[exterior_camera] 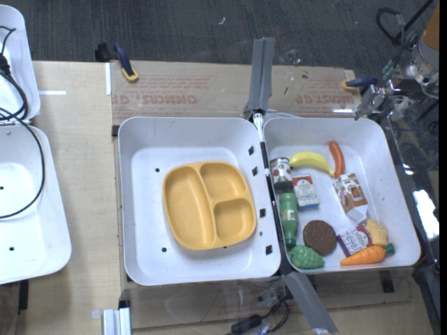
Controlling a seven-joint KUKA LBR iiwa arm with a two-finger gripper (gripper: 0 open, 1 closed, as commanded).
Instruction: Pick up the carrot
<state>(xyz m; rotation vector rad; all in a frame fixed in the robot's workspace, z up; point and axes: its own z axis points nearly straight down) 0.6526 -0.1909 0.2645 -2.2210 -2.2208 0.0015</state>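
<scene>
**Carrot untouched in right bin; arm parked at upper right**

Camera view: Wooden bench (77,82) under two shallow white bins set side by side, dark floor beyond. Left bin (140,187) carries one yellow divided plate (208,205), lying flat near its middle. Right bin (398,187) carries a scatter of toy food. The carrot (364,256) lies on its side at the bin's near right corner, tip toward the left, green top toward the right wall. A purple packet (353,241) and a pale yellow piece (377,232) sit touching or just beside it on the far side. A brown disc (320,236) lies near, to its left. Also noted: banana (312,160), sausage (337,159), green bottle (288,218), small can (280,169).

The gripper (380,98) sits beyond the right bin's far right corner, well apart from the carrot. Its outline is tangled with cables; whether it stands wide or narrow cannot be told.

Assessment: the approach step has not begun. The next move calls for travel across the bin toward the near right corner, then a descent onto the carrot's body, taken across its width. Risk: crowding neighbours may catch on a finger.
</scene>
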